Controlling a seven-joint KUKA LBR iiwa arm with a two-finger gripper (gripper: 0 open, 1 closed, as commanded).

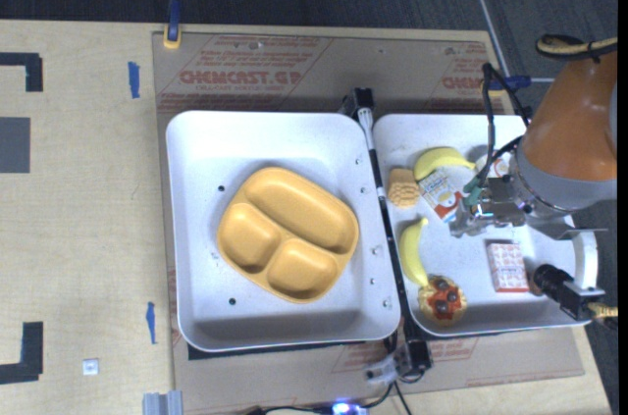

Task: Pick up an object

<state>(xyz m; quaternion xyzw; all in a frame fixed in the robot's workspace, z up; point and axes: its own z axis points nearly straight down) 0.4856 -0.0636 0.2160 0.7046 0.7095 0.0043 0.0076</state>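
grey and metallic, the end effector (478, 214) hangs low in the right bin (392, 133), just beside a white and red packet (441, 191); its tips are too small and cluttered to make out, so whether it is spread or pinching anything cannot be told. the arm (577, 124) above it, with its orange band, comes in from the right and hides the far right side of that bin, and part of it is cut off at the frame edge. around it in the same bin lie a yellow banana (414, 251) along the left wall, a second yellow fruit (439, 160) partly behind the packet, a small tan waffle-like piece (402, 186), a small white box with red print (506, 266) whose writing is too fine to read, and a dark round object with red and orange spots (444, 299) near the front edge. the left bin (186, 207) holds a yellow three-compartment tray (287, 232). under both bins a brown cardboard sheet (235, 65) lies on the pale surface (78, 207); red lettering on it reads roughly "chemcast gp", though it is faint.
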